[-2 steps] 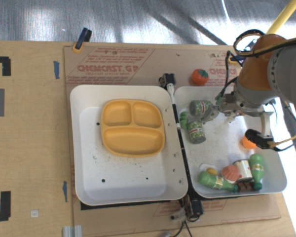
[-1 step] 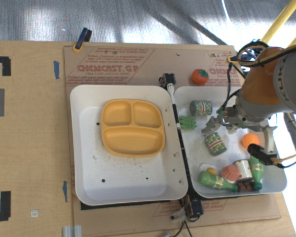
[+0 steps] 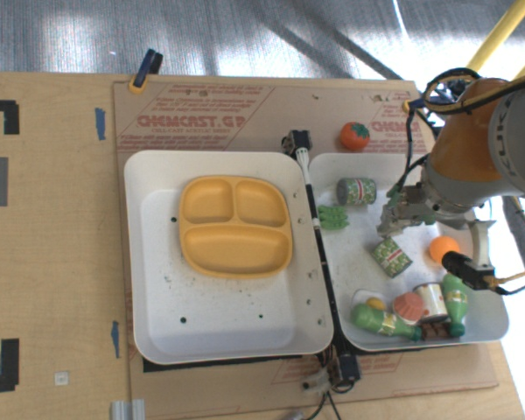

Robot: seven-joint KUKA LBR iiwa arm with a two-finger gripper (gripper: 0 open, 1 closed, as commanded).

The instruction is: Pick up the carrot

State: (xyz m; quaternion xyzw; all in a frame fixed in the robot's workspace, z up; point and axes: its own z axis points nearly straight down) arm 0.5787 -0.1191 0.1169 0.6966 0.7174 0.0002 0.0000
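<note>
In the camera view, the gripper [image 3: 401, 219] hangs over the right bin [image 3: 494, 326], above a small green packet [image 3: 390, 256]; whether the claw is released or clenched I cannot tell; nothing is seen grasped in it. The carrot [image 3: 440, 249], as I judge the orange piece to be, lies in the same bin, near the gripper, to its right and a little toward the front edge. Only a rounded orange part shows, so its long axis and pointing direction I cannot tell.

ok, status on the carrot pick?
Gripper low in right bin, nothing seen held. Carrot: can't identify; orange object beside the arm. Green can just below gripper, another can to its upper left.
</note>
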